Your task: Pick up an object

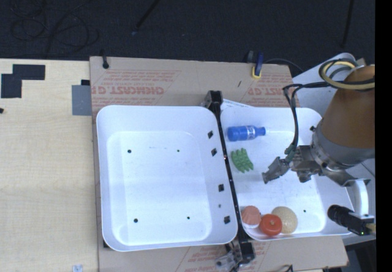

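Observation:
The right bin (306, 119) holds a blue bottle (245, 133) lying on its side near the back and a green ridged piece (242, 160) just below it. At the front edge sit a pink-and-white round object (250, 215), a red round object (271, 224) and a cream ball (285, 219). My gripper (274, 171) hangs over the middle of this bin, to the right of the green piece and apart from it. Nothing shows between its fingers.
The left bin (116, 142) lies beside the right one, with a black divider bar (223, 163) between them. Both bins rest on a cardboard sheet (147, 81). The arm's orange and grey body (349, 124) covers the right bin's right side.

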Controlling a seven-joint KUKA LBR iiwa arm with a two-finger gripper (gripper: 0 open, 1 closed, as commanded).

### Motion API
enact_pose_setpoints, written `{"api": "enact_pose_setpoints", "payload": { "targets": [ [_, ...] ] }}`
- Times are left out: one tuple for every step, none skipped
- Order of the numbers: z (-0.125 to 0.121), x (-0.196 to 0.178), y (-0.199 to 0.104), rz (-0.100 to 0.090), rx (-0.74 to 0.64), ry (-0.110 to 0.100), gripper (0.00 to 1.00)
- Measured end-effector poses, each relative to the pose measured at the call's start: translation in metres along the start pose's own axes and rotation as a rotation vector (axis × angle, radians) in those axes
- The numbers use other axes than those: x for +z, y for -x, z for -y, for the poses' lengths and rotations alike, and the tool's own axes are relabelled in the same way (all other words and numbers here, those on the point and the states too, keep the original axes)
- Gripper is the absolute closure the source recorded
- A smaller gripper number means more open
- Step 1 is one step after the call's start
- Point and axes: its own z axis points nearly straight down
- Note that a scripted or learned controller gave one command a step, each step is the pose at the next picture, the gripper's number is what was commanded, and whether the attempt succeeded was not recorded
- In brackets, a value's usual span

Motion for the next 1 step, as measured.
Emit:
{"api": "enact_pose_setpoints", "payload": {
  "targets": [
    [0.0060,-0.0615,0.0991,0.005,0.008,0.006,0.00]
  ]
}}
